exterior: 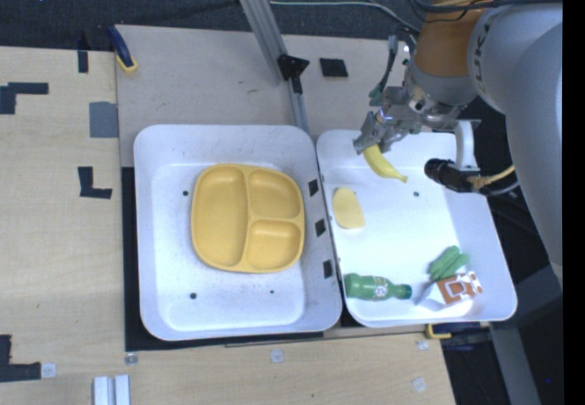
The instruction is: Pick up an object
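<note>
The end effector [382, 140] is seen above the far left part of the right bin [475, 239], at the end of the grey arm [512, 47] with its orange band [457, 19]. A yellow banana [384, 164] is seen directly under the fingers, its upper end tucked between them and its lower end pointing down and to the right over the white bin floor. The fingers are drawn close together around that upper end, so the banana is gripped by the end effector; how much gap remains between them cannot be judged from this slant.

Elsewhere in the right bin, a pale yellow oval piece [347, 208] is laid near the left wall, well apart from the banana. A green bottle [376, 287] is laid on its side near the front left corner. Near the front right corner, a green leafy item [446, 262] is seen just beside a small red-and-white carton [457, 288].

In the left bin [164, 211], a yellow divided plate [247, 217] with three compartments is placed flat near the middle. Both bins are set side by side on the table [55, 211], which is marked with dark tape pieces.
</note>
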Robot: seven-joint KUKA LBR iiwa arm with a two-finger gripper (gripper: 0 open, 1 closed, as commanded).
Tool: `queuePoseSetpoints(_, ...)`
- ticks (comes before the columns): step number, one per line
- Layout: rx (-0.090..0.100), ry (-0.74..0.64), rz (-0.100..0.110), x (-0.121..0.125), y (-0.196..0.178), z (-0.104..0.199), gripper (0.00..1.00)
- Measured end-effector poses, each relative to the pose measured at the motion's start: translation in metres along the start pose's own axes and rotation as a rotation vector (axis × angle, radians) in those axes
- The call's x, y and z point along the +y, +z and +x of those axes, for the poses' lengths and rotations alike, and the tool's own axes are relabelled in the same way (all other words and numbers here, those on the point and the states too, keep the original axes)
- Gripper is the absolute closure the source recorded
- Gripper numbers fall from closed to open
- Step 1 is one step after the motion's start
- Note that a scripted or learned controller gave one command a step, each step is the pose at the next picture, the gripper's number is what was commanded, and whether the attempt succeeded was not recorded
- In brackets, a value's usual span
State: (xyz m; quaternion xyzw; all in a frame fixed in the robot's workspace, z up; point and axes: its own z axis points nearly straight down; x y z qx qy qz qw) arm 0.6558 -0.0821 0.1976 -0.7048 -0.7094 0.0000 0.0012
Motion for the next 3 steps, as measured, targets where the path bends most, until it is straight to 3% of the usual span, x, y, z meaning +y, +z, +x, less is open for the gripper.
queuePoseSetpoints(3,-0.001,0.0,0.0,-0.006,-0.022,0.148,1.0)
